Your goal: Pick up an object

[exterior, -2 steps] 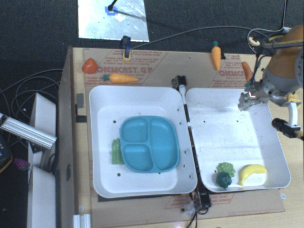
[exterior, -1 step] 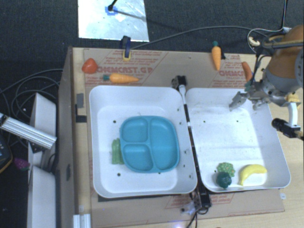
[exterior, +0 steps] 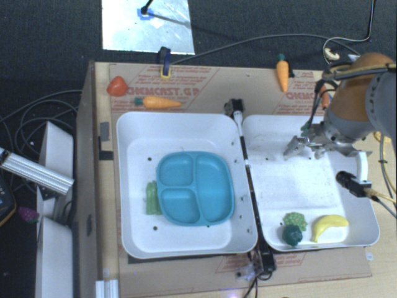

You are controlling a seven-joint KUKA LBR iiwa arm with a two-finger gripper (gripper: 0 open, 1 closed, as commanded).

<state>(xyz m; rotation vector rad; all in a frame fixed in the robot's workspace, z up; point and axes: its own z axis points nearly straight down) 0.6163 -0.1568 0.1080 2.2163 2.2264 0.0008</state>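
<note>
My end effector (exterior: pixel 305 146): prongs apart, empty, over right bin (exterior: pixel 273 185).
Banana (exterior: pixel 329 225) lies near the front rim, well apart, so unreached.

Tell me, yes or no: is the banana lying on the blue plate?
No. The banana lies on the floor of the right bin, near its front edge, while the blue plate sits in the left bin.
</note>
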